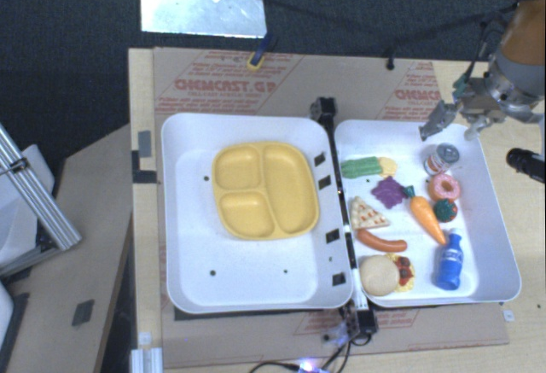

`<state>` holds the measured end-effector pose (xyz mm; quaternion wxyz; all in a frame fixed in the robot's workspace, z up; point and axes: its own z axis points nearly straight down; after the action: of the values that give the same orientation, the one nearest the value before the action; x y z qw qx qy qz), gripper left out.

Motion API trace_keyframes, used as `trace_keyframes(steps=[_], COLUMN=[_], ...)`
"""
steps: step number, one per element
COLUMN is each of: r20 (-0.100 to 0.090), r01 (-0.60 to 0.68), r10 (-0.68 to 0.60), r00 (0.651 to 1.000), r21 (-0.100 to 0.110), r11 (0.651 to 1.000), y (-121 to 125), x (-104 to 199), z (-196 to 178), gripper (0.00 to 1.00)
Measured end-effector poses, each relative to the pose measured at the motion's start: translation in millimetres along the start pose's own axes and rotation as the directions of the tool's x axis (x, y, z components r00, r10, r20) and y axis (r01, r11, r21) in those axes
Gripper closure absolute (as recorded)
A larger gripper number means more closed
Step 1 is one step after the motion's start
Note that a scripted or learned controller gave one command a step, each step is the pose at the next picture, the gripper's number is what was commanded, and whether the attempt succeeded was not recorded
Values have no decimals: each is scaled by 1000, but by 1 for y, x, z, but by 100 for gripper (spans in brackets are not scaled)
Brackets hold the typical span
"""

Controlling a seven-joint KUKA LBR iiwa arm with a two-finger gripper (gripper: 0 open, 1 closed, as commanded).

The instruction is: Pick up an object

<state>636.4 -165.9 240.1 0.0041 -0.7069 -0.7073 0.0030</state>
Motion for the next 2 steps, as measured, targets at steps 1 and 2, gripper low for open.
trace_keyframes(steps=[1,2], r20=[2,1], r01=[2,5], r10=[-2,-5], r00=[1000,1000], r21=[-12,-8], r11=[1000,1000], y=[2,4], x=[0,10], z=[-8,49], gripper=[0,0])
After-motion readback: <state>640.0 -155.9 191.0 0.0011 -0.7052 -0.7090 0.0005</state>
